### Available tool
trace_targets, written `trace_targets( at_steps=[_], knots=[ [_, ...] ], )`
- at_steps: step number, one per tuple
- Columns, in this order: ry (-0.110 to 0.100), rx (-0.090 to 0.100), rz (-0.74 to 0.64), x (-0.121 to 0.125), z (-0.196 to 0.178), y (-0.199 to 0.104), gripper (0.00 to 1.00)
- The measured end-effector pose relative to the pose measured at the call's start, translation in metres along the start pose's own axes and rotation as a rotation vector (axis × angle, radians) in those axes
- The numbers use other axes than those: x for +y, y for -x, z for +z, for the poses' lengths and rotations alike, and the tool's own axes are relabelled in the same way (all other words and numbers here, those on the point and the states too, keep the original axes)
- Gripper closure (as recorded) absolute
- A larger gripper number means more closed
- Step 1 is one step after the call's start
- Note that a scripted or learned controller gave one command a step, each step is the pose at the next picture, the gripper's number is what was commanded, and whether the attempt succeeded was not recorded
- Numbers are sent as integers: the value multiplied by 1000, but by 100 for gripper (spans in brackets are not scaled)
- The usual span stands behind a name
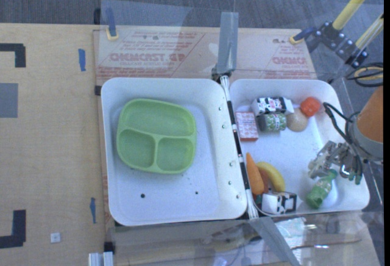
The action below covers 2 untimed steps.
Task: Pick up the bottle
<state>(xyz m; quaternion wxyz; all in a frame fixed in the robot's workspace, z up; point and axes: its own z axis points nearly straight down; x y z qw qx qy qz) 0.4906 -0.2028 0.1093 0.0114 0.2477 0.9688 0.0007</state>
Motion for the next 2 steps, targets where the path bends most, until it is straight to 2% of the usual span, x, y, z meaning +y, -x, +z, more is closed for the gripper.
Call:
trace_targets(
  at_steps=[1,2],
  knots=[
    [2,-7,2,0,-11,2,100],
    [2,-6,2,0,-11,2,0]
  ],
)
